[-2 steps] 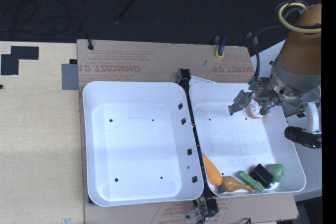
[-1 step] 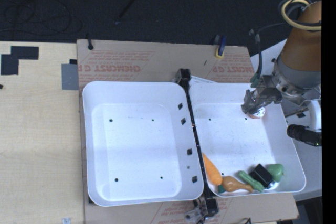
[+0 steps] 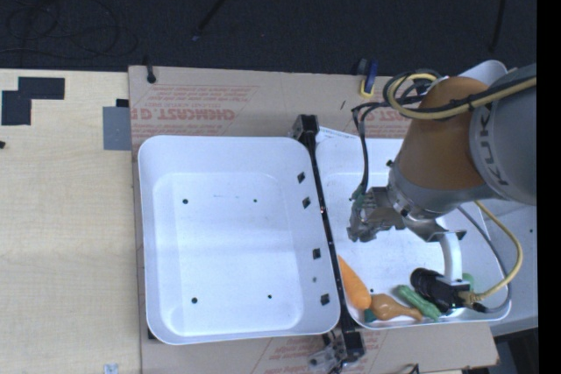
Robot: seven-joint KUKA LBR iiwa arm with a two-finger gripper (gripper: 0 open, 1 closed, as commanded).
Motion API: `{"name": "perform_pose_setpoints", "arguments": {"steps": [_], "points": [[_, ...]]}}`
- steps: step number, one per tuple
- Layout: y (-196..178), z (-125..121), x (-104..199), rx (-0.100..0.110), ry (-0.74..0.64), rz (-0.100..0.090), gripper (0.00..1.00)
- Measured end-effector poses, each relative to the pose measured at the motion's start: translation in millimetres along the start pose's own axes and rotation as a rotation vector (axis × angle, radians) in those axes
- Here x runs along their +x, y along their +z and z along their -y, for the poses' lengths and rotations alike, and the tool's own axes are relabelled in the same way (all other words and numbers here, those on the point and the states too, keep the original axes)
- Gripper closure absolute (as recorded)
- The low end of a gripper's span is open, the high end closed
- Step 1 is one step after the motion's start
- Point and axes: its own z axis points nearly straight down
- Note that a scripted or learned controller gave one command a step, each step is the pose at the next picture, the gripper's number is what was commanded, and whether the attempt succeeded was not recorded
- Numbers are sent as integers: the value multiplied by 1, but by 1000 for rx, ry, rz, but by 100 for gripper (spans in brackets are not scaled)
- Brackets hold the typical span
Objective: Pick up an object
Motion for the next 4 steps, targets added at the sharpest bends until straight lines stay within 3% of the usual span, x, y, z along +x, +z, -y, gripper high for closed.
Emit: {"name": "perform_pose_setpoints", "arguments": {"steps": [1, 3, 4], "points": [[-14, -2, -5, -9, 9, 3, 100], [-33, -2, -6, -5, 16, 3, 100], [-8, -32, 35, -13, 1, 4, 100]]}}
